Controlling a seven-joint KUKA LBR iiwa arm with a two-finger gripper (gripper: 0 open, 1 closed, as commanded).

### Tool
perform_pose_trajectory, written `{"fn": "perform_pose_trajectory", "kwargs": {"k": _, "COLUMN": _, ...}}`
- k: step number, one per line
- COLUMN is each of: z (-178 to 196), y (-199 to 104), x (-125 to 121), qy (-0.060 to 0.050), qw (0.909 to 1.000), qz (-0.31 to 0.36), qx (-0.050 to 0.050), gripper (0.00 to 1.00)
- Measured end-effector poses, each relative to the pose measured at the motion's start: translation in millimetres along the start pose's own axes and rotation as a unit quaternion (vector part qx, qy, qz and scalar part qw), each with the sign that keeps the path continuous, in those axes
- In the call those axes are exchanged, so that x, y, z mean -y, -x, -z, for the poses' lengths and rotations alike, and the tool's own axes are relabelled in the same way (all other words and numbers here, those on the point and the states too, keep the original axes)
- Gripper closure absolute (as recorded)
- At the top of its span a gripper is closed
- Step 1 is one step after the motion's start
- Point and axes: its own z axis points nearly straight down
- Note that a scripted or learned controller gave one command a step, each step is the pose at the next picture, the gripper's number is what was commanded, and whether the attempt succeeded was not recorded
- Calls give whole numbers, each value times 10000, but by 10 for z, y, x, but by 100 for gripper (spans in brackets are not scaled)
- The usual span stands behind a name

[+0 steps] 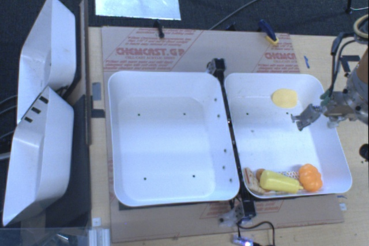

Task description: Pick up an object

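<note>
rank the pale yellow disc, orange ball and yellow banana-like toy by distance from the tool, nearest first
Seen from the camera view, from the tool over the right bin:
1. Pale yellow disc, just up-left of the tool, at the bin's far side.
2. Orange ball, below it in the near right corner.
3. Yellow banana-like toy, left of the ball along the near edge.

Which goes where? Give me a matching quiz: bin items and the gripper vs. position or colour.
Things:
1. pale yellow disc
2. orange pumpkin-like toy
3. yellow oblong toy
4. gripper

Places:
A. right bin's near right corner
B. above the right bin's right side, nothing between its fingers
C. far part of the right bin
D. near wall of the right bin, left of the orange toy

Pairs: 1-C, 2-A, 3-D, 4-B
</note>
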Motion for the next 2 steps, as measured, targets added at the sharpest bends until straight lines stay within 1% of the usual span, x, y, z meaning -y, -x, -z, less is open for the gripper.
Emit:
{"fn": "perform_pose_trajectory", "kwargs": {"k": 1, "z": 13, "y": 0, "x": -6, "qy": 14, "qw": 10000, "qz": 2, "qx": 3, "gripper": 0}}
{"fn": "perform_pose_trajectory", "kwargs": {"k": 2, "z": -544, "y": -90, "x": -38, "qy": -8, "qw": 10000, "qz": 3, "qx": -3, "gripper": 0}}
